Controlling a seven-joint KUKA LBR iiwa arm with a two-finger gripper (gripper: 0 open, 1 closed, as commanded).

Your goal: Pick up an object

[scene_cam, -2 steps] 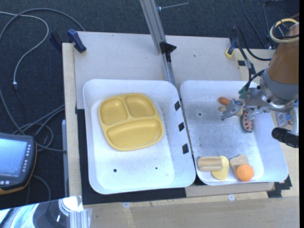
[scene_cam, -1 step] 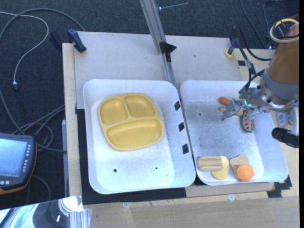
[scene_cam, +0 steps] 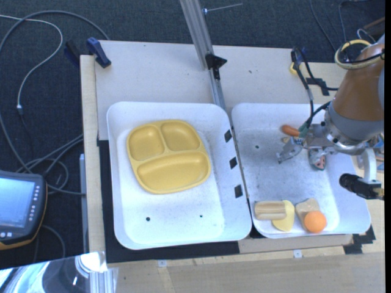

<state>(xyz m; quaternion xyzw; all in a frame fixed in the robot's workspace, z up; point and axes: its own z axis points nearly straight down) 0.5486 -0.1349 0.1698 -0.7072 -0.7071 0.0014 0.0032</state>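
The bench (scene_cam: 153, 72) carries two shallow white plastic bins side by side. The left bin (scene_cam: 177, 224) holds a yellow plastic divided tray with three compartments (scene_cam: 168, 155), lying flat in the upper half of the bin, its two small compartments toward the far side and the long one nearer the camera.

The right bin (scene_cam: 269, 182) holds four loose items. A small orange carrot-shaped piece (scene_cam: 289, 129) lies near the far side of the bin, just beside the wrist hardware. Along the near edge sit three items in a row: a tan bun-shaped block (scene_cam: 269, 210) on the left, a pale yellow wedge (scene_cam: 284, 221) touching it, then a beige cube-like piece (scene_cam: 306, 208) with an orange ball (scene_cam: 315, 222) against its near corner.

The grey arm with the orange band (scene_cam: 360, 96) enters from the right and hangs over the upper right part of the right bin. The two-finger gripper (scene_cam: 302, 153) points down toward the bin floor, well apart from the row of items at the near edge. Its jaws appear spread, with no item visible between them; the carrot-shaped piece lies beside the gripper, and whether it is touched cannot be told.
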